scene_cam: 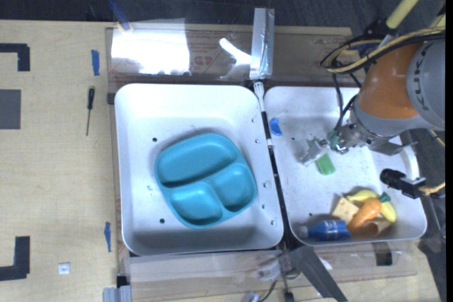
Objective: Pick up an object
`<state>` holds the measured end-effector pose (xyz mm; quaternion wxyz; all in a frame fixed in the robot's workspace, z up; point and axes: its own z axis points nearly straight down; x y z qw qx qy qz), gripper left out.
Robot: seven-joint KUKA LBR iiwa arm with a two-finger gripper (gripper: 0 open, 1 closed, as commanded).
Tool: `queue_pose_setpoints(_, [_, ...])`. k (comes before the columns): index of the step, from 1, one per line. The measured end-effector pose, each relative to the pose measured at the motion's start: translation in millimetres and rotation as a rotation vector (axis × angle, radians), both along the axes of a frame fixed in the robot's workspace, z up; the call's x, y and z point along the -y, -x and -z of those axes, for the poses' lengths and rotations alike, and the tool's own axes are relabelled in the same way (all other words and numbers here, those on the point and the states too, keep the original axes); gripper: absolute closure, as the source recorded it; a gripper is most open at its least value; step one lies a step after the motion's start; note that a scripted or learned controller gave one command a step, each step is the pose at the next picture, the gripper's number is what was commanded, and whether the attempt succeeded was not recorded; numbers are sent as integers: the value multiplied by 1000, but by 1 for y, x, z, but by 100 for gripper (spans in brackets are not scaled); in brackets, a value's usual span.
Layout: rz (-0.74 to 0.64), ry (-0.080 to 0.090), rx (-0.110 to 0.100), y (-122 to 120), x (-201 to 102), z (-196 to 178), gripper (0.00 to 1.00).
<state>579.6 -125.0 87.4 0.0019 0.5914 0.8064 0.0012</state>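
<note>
A small green cylindrical piece (325,165) lies on the white floor of the right-hand shallow white bin (304,196), about midway along it. The claw (316,150) hangs just above and to the left of this piece, very near it. From this slanted view I cannot tell whether the two touch, or whether the claw is spread or pressed together; nothing is plainly pinched in it. The grey arm with its orange band (386,90) reaches in over the bin's far right corner. A little blue cap-like thing (275,127) sits near the bin's left wall, well apart from the green piece. A cluster lies along the near edge of the same bin: a blue bottle lying on its side (327,229), a tan square block (345,208) just behind it, an orange carrot-shaped toy (366,216) touching the block's right side, and a yellow banana-shaped toy (365,195) behind the carrot. The left-hand shallow white bin (129,152) holds one thing, a light blue plastic plate with three compartments (205,179), lying flat and turned at a slant. Both bins rest on the pale wooden table (49,180), where a thin dark tool (89,109) lies to the left of the bins.
</note>
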Motion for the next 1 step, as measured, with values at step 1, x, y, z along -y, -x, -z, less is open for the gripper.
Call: queue_pose_setpoints(1, [2,2,9,-3,1,-13,100])
